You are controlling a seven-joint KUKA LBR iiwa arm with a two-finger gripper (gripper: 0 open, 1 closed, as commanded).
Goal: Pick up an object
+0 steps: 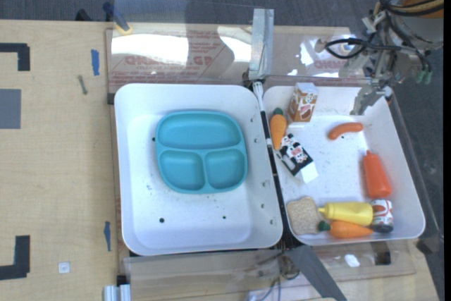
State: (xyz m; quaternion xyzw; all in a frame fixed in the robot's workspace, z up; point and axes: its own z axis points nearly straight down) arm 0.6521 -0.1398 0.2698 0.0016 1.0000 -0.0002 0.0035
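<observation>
Camera view is showing the pick not yet made: every object is lying in the right bin [405, 173], and nothing is sitting in the claw [366, 101], which is hanging over that bin's far corner. Nearest the claw is the orange sausage [344, 130]; the carton [303, 102] is lying toward the bin's far left, the orange bottle [376, 175] along its right side, the yellow bottle [347, 211] near its front edge. Approach, grasp and lift are all remaining, as I judge it. Cables are cluttering the wrist, so I cannot tell how the claw is set. The upper arm is running out of view.
</observation>
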